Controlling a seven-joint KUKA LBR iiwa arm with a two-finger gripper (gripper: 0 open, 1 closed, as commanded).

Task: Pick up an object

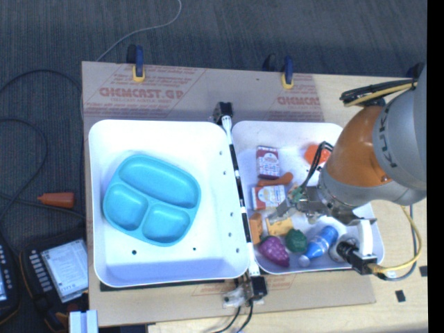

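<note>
The right bin [291, 127] holds several small objects. A red packet [267, 161] lies near its back, with an orange-and-white packet [268, 195] just in front of it. Along the front wall sit a purple bunch of grapes [274, 250], a green item [296, 241] and a blue bottle [319, 244]. An orange item [313, 153] peeks out beside the arm. My gripper [298, 205] is low over the middle of this bin, just right of the orange-and-white packet and above the green item. The grey wrist and orange band [354, 159] hide the bin's right part.
The left bin [104, 134] holds a blue three-part plate [149, 198]. Blue clamps [138, 62] pin the cardboard base at the back. A black clip [223, 111] sits where the bins meet. A yellow cable [401, 272] runs past the right bin's front corner.
</note>
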